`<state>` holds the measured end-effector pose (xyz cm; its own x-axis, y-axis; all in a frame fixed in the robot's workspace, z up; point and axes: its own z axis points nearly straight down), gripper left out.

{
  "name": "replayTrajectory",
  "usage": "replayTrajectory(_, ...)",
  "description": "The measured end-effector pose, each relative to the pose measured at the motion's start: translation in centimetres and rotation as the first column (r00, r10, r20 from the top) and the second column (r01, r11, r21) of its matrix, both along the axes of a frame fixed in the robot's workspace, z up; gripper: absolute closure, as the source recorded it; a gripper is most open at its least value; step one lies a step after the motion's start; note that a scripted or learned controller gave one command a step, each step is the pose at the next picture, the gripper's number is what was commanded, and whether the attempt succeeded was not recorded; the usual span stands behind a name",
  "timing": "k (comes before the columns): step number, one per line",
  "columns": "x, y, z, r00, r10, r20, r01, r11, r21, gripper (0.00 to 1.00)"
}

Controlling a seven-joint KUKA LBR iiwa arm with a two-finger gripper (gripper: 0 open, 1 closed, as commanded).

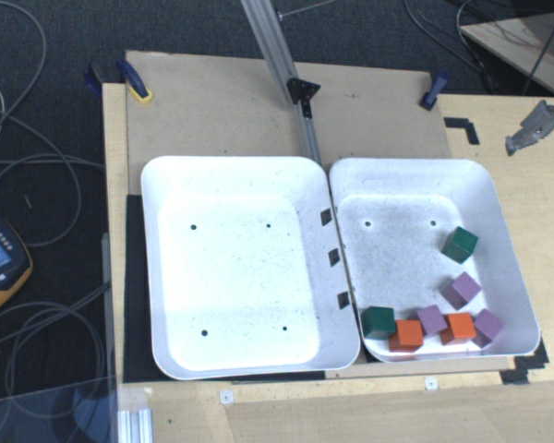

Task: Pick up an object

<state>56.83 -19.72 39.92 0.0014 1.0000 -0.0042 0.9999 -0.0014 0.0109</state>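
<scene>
Two white bins on the tabletop: left bin; right bin holding seven blocks along its near-right side. End effector at far right, off the bins; grip state cannot be told. Best target: lone green block, apart from the crowded near row.

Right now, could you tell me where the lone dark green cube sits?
In the camera view, the dark green cube sits apart in the right white bin, near its right wall, just above a purple cube.
</scene>
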Motion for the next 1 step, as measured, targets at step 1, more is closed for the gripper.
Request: replayTrajectory(1,-1.42,9.51,-3.10,1.000,0.011,-0.014,-0.011,1.000,0.008,0.00)
